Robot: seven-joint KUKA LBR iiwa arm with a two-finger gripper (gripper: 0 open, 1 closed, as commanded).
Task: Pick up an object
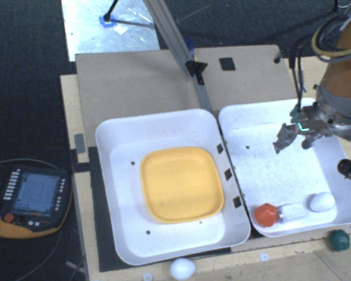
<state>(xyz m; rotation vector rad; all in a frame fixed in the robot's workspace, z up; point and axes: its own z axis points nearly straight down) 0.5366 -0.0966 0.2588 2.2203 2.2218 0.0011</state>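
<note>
White egg shape (182, 269): on the bench edge just outside the left bin's near wall, nearest the camera.
Green ball (338, 239): on the bench just past the right bin's near right corner.
Orange-red ball (266, 214): inside the right bin (272, 163), at its near left corner, touching a clear, pale piece (291, 212) beside it.
White oval object (322, 202): along the same near wall of the right bin, toward its right side, just beyond the clear piece.
Yellow plate (182, 183): flat in the middle of the left bin (121, 187), which sits against the right bin's left wall.
Gripper (296, 137): hangs over the right bin's far right part, well apart from the objects at the near wall; its two dark fingers are spread, with nothing between them.
Teach pendant (30, 203): on the dark floor, far left of the right bin.
</note>
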